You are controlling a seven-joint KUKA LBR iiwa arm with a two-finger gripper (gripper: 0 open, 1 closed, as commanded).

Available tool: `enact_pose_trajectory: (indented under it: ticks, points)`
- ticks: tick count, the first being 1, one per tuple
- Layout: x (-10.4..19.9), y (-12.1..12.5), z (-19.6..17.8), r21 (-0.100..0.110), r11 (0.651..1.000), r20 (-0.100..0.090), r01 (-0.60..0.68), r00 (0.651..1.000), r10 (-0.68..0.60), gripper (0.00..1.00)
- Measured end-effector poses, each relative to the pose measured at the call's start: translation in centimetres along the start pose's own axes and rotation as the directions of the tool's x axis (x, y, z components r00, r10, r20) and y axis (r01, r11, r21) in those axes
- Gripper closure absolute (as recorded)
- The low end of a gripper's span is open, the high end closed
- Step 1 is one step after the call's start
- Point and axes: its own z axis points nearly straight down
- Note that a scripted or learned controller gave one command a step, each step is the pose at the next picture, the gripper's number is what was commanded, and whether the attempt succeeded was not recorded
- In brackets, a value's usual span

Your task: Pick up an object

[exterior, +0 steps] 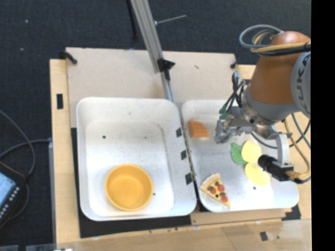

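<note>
My gripper (224, 134) hangs over the right bin (209, 111), just right of a small orange-brown bread piece (198, 129). Nothing shows between its fingers. A yellow and green piece (246, 152) lies below and to the right of the gripper. A second yellow disc (257, 174) lies lower still. A pizza slice toy (215, 189) rests near the right bin's front edge. In the left bin (125, 114) a yellow bowl (129, 186) sits at the front.
A metal pole (152, 41) slants down from the top to the gap between the bins. A black part (273, 167) of the arm's wrist sticks out over the yellow disc. Cables loop beside the arm at the right.
</note>
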Motion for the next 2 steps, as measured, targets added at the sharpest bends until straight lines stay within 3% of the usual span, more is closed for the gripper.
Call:
enact_pose_trajectory:
  ticks: [2]
  points:
    - [9.6, 1.9, 0.7, 0.004, 1.000, 0.001, -0.002, 1.000, 0.002, 1.00]
